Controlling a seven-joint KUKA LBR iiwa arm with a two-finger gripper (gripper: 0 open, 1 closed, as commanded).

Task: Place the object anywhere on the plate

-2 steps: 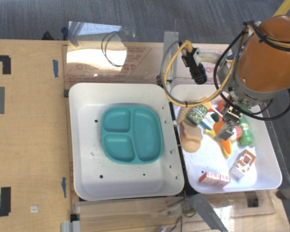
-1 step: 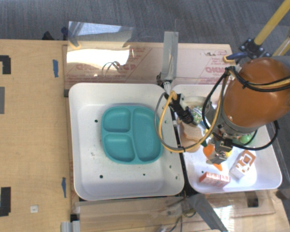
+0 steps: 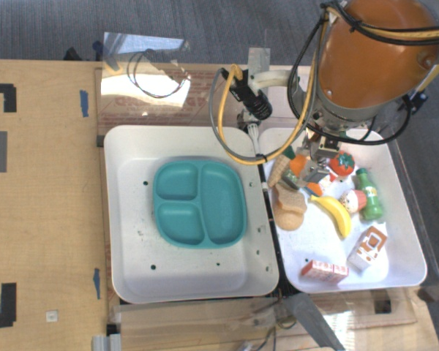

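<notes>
Camera view shows the grey two-finger gripper (image 3: pixel 318 159) low over the right white bin's (image 3: pixel 402 258) toy food pile; its opening cannot be told. Beside it lies a yellow plastic banana (image 3: pixel 335 214), while the teal divided plate (image 3: pixel 200 202) sits in the left white bin (image 3: pixel 124 196).

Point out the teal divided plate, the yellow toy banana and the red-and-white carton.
Teal divided plastic plate (image 3: pixel 200 202), camera view: centre ridge where its compartments meet.
Yellow toy banana (image 3: pixel 335 213), camera view: middle of its curved body.
Red-and-white small carton (image 3: pixel 324 270), camera view: middle of its top face.
</notes>
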